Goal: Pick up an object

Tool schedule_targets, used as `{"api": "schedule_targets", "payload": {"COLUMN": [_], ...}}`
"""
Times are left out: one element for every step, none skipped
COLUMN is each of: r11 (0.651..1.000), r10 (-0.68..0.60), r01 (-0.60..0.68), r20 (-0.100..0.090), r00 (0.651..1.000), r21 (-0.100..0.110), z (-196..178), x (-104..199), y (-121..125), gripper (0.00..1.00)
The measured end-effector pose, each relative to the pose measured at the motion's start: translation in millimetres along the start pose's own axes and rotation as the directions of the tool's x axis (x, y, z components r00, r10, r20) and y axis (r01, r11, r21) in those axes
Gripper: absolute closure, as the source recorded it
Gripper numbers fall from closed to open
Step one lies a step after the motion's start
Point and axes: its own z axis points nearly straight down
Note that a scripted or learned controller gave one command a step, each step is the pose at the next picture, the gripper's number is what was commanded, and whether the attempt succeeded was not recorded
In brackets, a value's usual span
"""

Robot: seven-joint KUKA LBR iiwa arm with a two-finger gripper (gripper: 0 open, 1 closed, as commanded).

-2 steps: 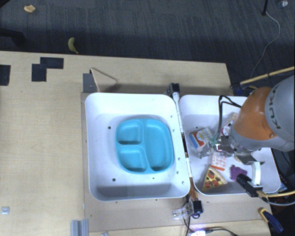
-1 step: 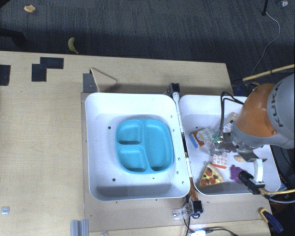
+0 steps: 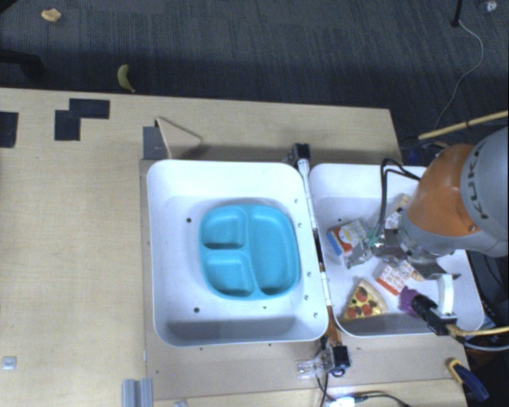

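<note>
A pale wooden bench [image 3: 71,254] is filling most of the frame, lying under even, soft light. Dark rectangular patches [image 3: 79,116] are sitting on its far left part. Beyond its far edge, dark grey ribbed carpet [image 3: 262,44] is covering the floor. A small yellow curved scrap [image 3: 126,77] is lying on the carpet near the bench edge, and a tan crumb-like bit [image 3: 51,14] is resting farther back. A thin cable [image 3: 469,67] is trailing across the carpet at the right.

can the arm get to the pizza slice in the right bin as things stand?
Probably yes. The pizza slice lies flat near the right bin's front edge, nothing on top of it, and the pincer sits just above it in the view.
</note>
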Motion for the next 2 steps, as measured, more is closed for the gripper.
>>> {"api": "schedule_targets", "payload": {"r11": [1.000, 1.000], "r10": [-0.001, -0.002], "r01": [0.001, 0.002], "r20": [0.001, 0.001], "r00": [1.000, 1.000], "r21": [-0.005, -0.005], "z": [-11.0, -11.0], "x": [0.0, 0.0], "y": [2.1, 2.0], "gripper": [1.00, 0.00]}}
